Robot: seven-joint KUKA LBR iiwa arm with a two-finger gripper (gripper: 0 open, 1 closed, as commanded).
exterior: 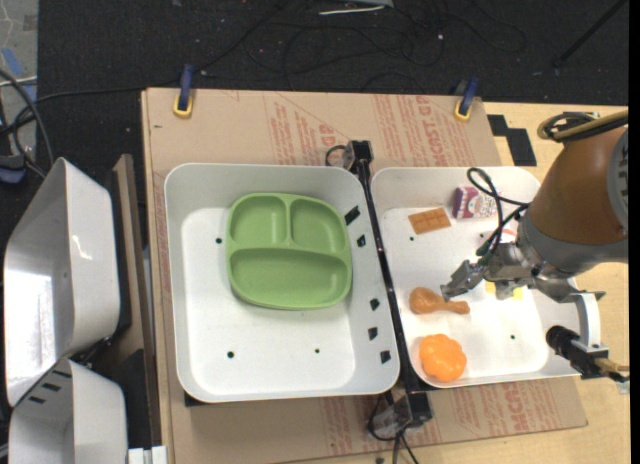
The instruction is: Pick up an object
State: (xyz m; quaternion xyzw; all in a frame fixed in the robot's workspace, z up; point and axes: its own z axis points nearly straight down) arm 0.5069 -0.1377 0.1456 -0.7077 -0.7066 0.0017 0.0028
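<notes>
The pincer [466, 278] is seen low over the right bin [400, 184], carried by the grey arm [585, 202] with its orange band that reaches in from the right. Whether it is open or closed cannot be told, since it is dark and small against the bin floor, and nothing is seen gripped by it. Just below and to the left of the pincer, a tan drumstick-shaped toy [437, 301] is laid on the bin floor, its thin end pointed toward the pincer and very near it. Farther below, an orange round object [442, 357] is placed near the bin's front edge. Above the pincer, a flat orange-brown cracker-like piece [429, 220] is found, and beside it a small purple and white packet [470, 202]. Well to the left, in the left bin [200, 352], a green divided plate [290, 251] is set.
</notes>
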